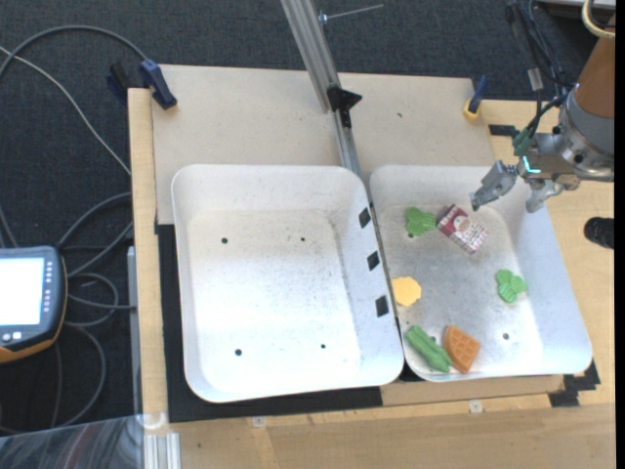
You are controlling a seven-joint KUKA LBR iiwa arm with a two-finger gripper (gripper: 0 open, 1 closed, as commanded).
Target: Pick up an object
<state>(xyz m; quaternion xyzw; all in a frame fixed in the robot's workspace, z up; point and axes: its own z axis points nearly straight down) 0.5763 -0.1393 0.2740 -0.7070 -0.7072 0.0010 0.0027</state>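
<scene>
Nearest the camera, an orange waffle piece (462, 348) is lying beside a long green piece (427, 349) in the right bin (562, 291). Farther back, a red-and-white packet (462, 229) is sitting just left of the jaws (513, 191), which are hanging spread above the bin's far right corner, holding nothing.

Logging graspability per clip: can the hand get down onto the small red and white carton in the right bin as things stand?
Probably yes. The hand hangs open just right of the small red and white carton, which lies apart from the green piece beside it, nothing over it.
</scene>
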